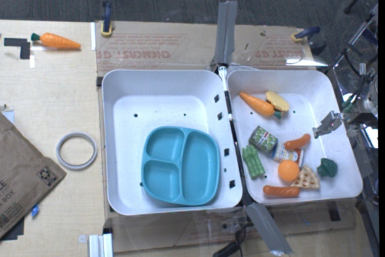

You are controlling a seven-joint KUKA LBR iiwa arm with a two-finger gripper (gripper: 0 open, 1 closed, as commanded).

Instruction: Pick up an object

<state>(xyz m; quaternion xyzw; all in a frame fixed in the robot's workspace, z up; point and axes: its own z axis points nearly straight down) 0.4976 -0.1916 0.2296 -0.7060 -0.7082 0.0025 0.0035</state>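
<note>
Pincer (328, 123) sits over right bin (337, 186), near its right wall, at 3 o'clock of toy pile. Can't tell its state, too small and blurry. Nothing visibly gripped.

Red sausage (297, 142) lies just beside pincer, at its 8 o'clock, apart from it. Green broccoli (327, 168) at pincer's 6. Orange ball (289, 171), waffle slice (307, 179), second sausage (281, 191) further toward 7. Carrot (257, 104) and yellow piece (277, 101) off at 10.

Left bin (120, 147) holds teal divided plate (180, 165).
</note>
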